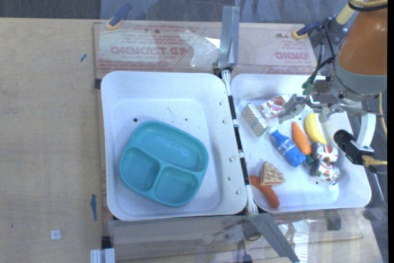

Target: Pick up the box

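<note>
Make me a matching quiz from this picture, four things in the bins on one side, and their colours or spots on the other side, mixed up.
Things:
1. plate
2. banana
3. bottle
4. sandwich

Descriptions:
A. yellow, near the right bin's right side, just below the gripper
B. teal, with three compartments, in the left bin
C. triangular, near the front of the right bin
D. blue with a white cap, lying beside the carrot

Pairs: 1-B, 2-A, 3-D, 4-C
</note>
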You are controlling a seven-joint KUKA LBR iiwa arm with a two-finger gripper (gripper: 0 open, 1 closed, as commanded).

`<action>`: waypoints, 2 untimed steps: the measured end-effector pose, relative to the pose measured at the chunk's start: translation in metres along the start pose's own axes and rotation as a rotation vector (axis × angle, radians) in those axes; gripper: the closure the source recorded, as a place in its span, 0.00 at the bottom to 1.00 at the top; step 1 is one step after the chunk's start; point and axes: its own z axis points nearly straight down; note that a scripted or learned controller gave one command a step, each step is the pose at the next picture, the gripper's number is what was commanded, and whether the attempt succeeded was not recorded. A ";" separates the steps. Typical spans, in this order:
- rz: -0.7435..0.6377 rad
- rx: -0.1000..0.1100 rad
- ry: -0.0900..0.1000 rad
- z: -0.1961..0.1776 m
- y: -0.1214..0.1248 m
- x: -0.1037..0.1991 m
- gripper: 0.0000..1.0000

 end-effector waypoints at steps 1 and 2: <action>-0.141 -0.004 -0.002 0.134 -0.012 0.009 0.00; -0.148 -0.009 -0.003 0.135 0.045 -0.033 0.00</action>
